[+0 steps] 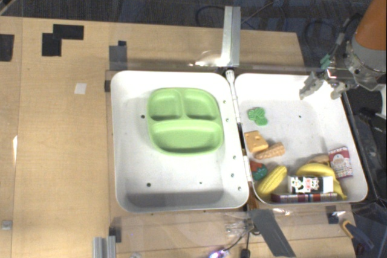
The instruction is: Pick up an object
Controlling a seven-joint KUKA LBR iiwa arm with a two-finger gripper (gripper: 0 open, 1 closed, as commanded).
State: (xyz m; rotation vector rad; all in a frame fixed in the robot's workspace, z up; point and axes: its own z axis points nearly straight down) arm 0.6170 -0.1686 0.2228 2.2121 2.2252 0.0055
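Note:
My gripper (320, 88) hangs over the far right corner of the right bin (302, 112), its two fingers spread open with nothing between them. The toy food lies nearer the front of that bin: a green leafy piece (257, 115), an orange cheese-like block (256, 142), a bread roll (271, 152), a corn cob (271, 179), a banana (319, 170), a small red and white carton (341, 162), a black and white box (303, 184) and a dark stick (305, 197). All of them lie well apart from the gripper.
A green divided plate (183, 119) sits in the left bin (130, 148). A metal post (231, 36) stands behind the wall between the bins. The far half of the right bin's floor is bare white. Cables run over the dark floor behind.

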